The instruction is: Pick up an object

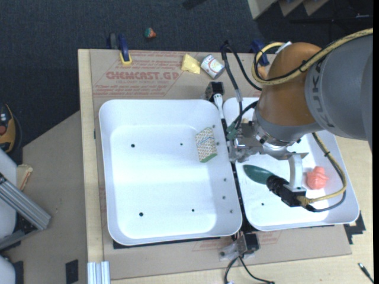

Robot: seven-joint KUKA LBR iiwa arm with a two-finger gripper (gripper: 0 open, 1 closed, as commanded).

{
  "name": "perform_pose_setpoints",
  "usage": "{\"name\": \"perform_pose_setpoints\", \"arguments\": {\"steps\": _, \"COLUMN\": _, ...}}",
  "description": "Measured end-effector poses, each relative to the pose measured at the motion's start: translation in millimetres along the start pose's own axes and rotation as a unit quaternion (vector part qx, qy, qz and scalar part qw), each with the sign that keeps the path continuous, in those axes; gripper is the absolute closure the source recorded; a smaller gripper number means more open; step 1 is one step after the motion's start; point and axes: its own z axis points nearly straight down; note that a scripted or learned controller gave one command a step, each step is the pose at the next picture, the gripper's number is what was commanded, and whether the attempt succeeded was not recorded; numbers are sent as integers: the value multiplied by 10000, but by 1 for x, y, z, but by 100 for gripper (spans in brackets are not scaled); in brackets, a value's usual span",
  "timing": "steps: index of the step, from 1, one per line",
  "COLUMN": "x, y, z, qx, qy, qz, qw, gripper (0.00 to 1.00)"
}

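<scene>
My gripper (pixel 241 149) hangs below the orange-banded wrist, over the left edge of the right bin (pixel 331 212), close to the divide between the two bins. A dark green object (pixel 257 173) lies in the right bin just below and to the right of the gripper. A pink object (pixel 317 177) rests further right in the same bin. In the left bin (pixel 160 218) a green-and-white patterned packet (pixel 206 144) lies near the right wall, just left of the gripper. The wrist hides the gripper's tips.
A black connector with a yellow cable (pixel 284 194) hangs from the arm over the right bin. Behind the bins, a yellow piece (pixel 190 64) and a small white object (pixel 212 65) lie on the board. A blue clamp (pixel 124 47) stands at the back left.
</scene>
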Motion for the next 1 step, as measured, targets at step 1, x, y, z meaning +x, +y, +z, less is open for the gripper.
{"name": "perform_pose_setpoints", "arguments": {"steps": 1, "x": 25, "y": 46, "z": -65, "qx": -96, "qy": 1, "qz": -34, "qw": 9999, "gripper": 100}}
